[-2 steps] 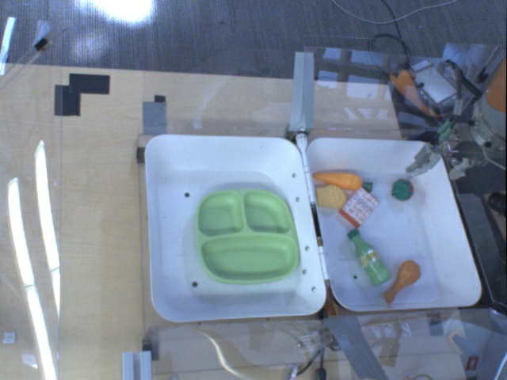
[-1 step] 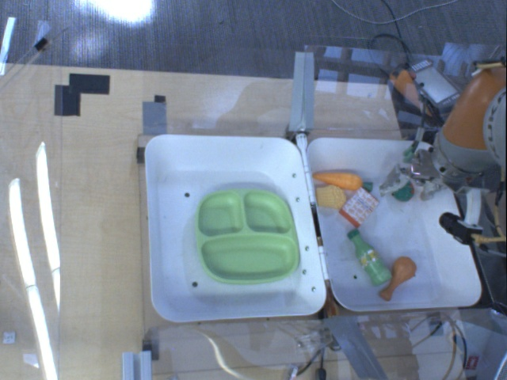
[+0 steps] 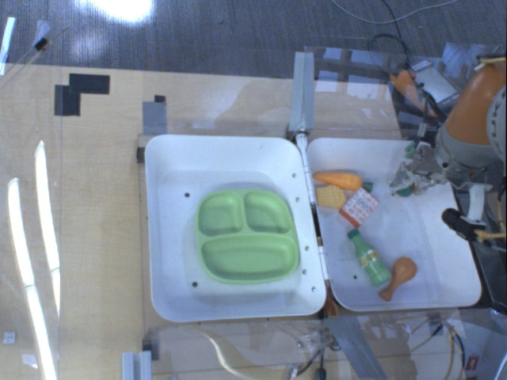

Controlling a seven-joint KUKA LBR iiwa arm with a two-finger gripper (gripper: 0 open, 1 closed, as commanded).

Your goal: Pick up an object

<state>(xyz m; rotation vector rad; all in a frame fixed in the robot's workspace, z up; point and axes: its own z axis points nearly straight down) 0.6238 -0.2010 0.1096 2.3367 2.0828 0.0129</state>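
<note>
A pale wooden bench top carries two shallow white bins side by side, with dark carpet beyond its far edge and loose cables trailing at the upper right.

Camera view: the left bin (image 3: 158, 212) holds a green divided tray (image 3: 247, 237) lying flat near its middle. The right bin (image 3: 444, 291) holds the small items: a carrot (image 3: 339, 180) close to the far-left corner, a yellow corn piece (image 3: 331, 198) just beside it, a red-and-white box (image 3: 360, 207) touching the corn's right side, a green bottle (image 3: 369, 258) lying on its side, and a brown drumstick (image 3: 398, 277) towards the near edge. The arm reaches over the right bin's far-right corner, and the gripper (image 3: 415, 174) hangs there above the bin floor; whether it is open, closed or gripping anything I cannot tell, as the tip is blurred with something greenish at it.

The nearest candidates lie to the gripper's left: the box and the carrot, whose long axis runs roughly along the far edge, so a reach would go leftward across the bin
</note>
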